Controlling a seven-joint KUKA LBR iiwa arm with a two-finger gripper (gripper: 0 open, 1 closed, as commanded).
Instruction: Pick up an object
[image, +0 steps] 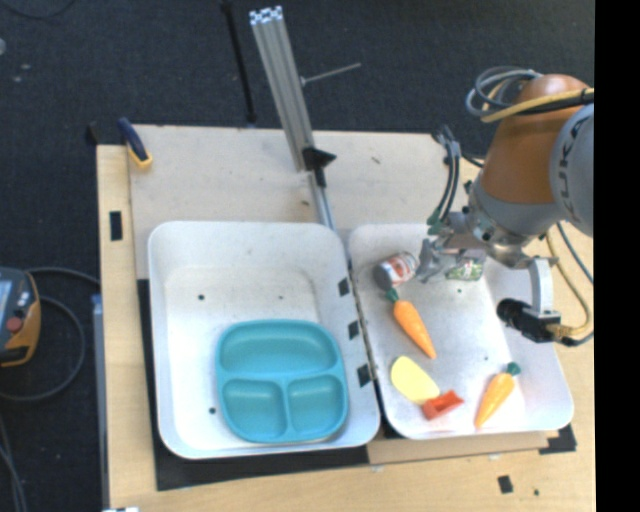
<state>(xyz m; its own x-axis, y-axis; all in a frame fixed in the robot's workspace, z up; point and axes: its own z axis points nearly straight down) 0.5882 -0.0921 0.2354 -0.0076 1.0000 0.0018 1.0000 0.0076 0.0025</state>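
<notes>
The gripper (447, 262) hangs low over the far end of the right bin (556, 392), carried by the grey arm (530, 150) with its orange band, which reaches in from the right. Its metal fingers (432, 262) blur into the wrist hardware and the bin's pale wall, so whether they are spread or pressed together cannot be told from this view. Just beneath the wrist a small greenish object (466, 268) shows, touching or nearly touching the gripper's body; it is too indistinct to say whether anything grips it. Just to the left of the gripper lies a small can (397, 269) with a red and white label, tipped on its side near the bin's far left corner, close to the fingers but seemingly apart from them. Nearer the camera, a carrot (413, 327) lies slantwise in the middle of the right bin, its green stub pointing toward the can. A yellow piece (411, 379) rests below it, with a small red block (442, 404) touching its near edge, and a second carrot (496, 396) lies by the bin's near right side. The left bin (185, 260) holds a teal divided tray (284, 380) in its near half. A black cable connector (520, 318) dangles beside the arm over the right bin's right edge.
</notes>
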